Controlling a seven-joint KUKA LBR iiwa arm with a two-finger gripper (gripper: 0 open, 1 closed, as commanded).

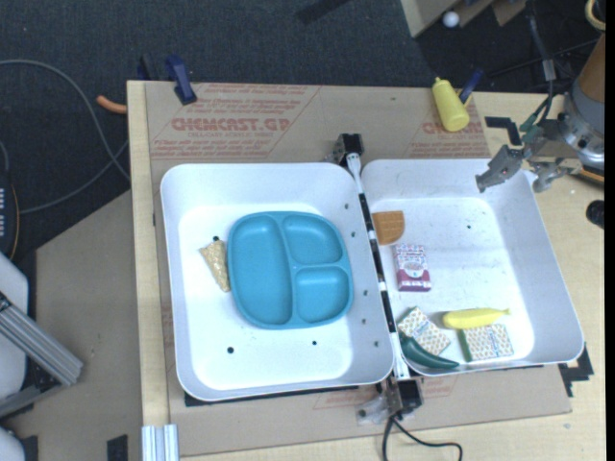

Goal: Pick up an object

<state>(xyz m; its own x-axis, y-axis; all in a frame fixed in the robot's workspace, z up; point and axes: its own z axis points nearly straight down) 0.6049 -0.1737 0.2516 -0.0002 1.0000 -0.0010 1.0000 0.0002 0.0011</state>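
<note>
My gripper [513, 181] hangs over the far right corner of the right bin [538, 248], open, with nothing between its fingers [488, 178]. In that bin, a brown block [388, 226] lies at the left wall. A small red and white carton [411, 266] lies just below it. Along the near edge are a yellow banana [474, 318], two patterned packets [424, 329] [488, 341] and a teal curved piece [427, 355]. All of these lie well to the lower left of the gripper.
The left bin [192, 209] holds a blue divided plate [290, 268] and a tan textured piece [216, 261] at its left. A yellow bottle-like object [449, 105] and a blue clamp [180, 78] sit on the board behind the bins. A black clip [349, 147] joins the bins.
</note>
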